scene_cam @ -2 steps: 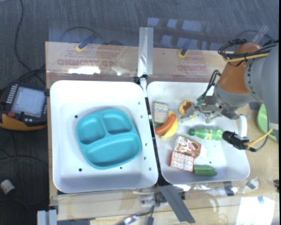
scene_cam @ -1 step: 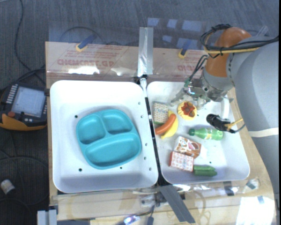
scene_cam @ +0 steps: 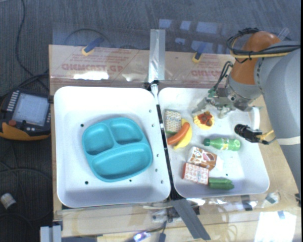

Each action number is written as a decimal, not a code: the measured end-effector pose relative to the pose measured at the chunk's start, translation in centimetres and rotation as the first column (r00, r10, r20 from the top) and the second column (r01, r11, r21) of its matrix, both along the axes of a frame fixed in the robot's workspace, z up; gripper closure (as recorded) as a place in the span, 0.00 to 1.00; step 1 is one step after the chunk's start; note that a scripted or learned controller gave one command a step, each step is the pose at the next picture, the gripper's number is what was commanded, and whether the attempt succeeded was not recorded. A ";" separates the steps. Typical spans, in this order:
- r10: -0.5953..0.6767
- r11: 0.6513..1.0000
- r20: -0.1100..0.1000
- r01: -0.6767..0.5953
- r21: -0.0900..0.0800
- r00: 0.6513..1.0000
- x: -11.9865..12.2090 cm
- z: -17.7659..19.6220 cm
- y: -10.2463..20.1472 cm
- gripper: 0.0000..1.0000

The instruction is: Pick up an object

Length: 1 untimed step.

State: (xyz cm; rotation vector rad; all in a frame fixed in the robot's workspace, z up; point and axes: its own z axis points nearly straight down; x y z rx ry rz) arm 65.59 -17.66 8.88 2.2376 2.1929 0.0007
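We see a wooden counter point(scene_cam: 116, 67) on a dark grey carpet floor point(scene_cam: 65, 9), with two white bins side by side. The left bin point(scene_cam: 65, 110) holds a blue divided plate point(scene_cam: 117, 147), with free white room around it. In the right bin point(scene_cam: 257, 170) the objects lie close together: a small red and yellow toy point(scene_cam: 204, 119) near the back, a banana with a carrot point(scene_cam: 180, 134), a green bottle point(scene_cam: 222, 144), two snack boxes point(scene_cam: 198, 165) and a dark green vegetable point(scene_cam: 220, 184) near the front edge. The gripper point(scene_cam: 217, 101) is low over the back of the right bin, just beside the red and yellow toy; we cannot tell how wide the jaws are, and nothing shows between them. A handheld controller point(scene_cam: 22, 116) lies on the floor at the left.
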 end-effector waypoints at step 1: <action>0.002 1.000 0.002 -0.002 -0.004 1.000 0.1 1.1 0.0 1.00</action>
